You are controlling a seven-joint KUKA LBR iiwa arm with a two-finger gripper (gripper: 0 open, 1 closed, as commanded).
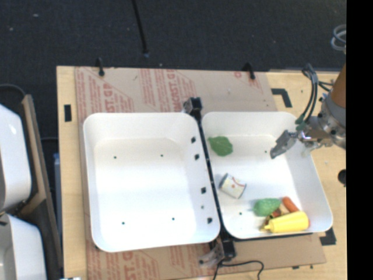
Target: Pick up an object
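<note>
Camera view: two-finger gripper [280, 146] sits over the upper right part of the right shallow white bin [306, 174], reaching in from the right edge. One grey finger [284, 143] shows, slanting down-left; can't tell whether the fingers are apart or together, and nothing shows between them.

Objects in the right bin:
- green crumpled soft lump [221, 146], upper left of the bin, near the divider, left of the gripper and well apart from it
- small white cup-like item with a red mark [232, 186], lying tilted mid-bin, below-left of the gripper
- second green lump [267, 206], lower part of the bin
- orange carrot-shaped piece [289, 203], just right of that lump, touching or nearly so
- yellow plastic bottle-shaped toy [286, 223], lying on its side along the near wall, just below the carrot piece

All three lower items are well below the gripper.

Left shallow white bin [99, 174] sits beside it on the brown cardboard sheet [134, 89].
</note>
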